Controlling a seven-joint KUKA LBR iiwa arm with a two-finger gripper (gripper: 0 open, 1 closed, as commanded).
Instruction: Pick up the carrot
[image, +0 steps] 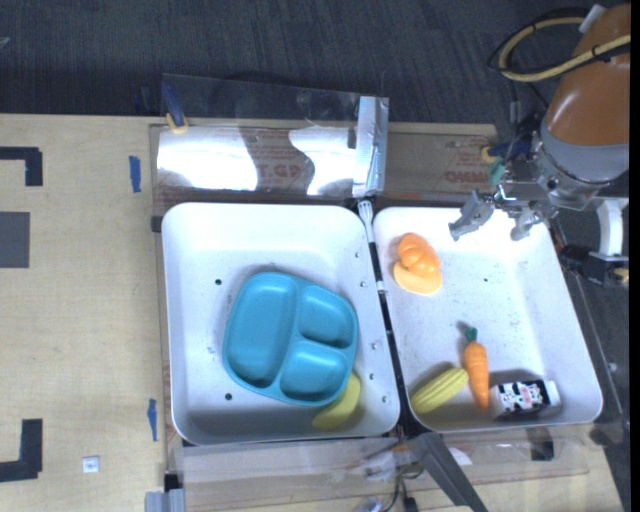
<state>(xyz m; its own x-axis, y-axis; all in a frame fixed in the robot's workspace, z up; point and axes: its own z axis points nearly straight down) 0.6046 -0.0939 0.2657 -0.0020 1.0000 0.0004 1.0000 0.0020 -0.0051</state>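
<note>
— Where's the small orange carrot with the green top?

— Near the right white bin's front edge, beside a yellow corn cob. The two-finger gripper hovers over the far edge, fingers seemingly spread, holding nothing.

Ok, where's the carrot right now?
The carrot lies in the right bin near its front edge, between the corn cob and the black-and-white cow toy, well away from the tool.

Bright, even overhead light; strong glare on foil sheet behind bins; soft shadows; slight overall blur.
</note>
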